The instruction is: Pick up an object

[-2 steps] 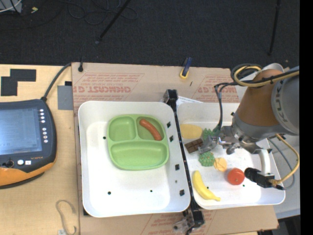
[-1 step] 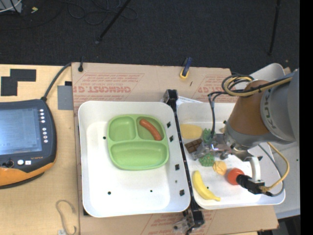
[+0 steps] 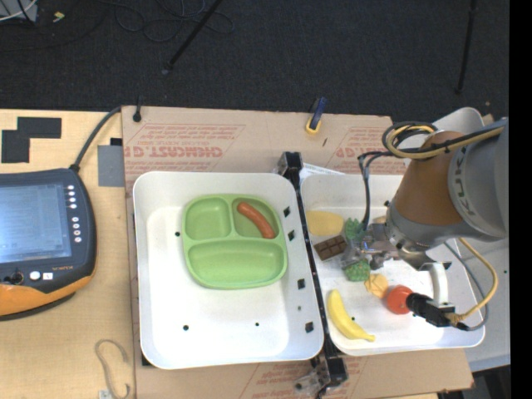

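**Camera view: my arm low over the right bin**

Camera view looks down on me as I reach in from the right, my gripper (image 3: 366, 252) low inside the right bin (image 3: 332, 196) among the toy food. Whether it is spread or pressed together I cannot tell. Green broccoli pieces (image 3: 356, 268) lie right at it, a brown chocolate bar (image 3: 330, 247) just to their left, a pale yellow piece (image 3: 324, 222) above that. Nearer the front lie a banana (image 3: 346, 317) and a red tomato (image 3: 397, 299). In the left bin (image 3: 158, 306) sits a green divided plate (image 3: 233, 260), a sausage (image 3: 256, 219) in its upper right compartment.
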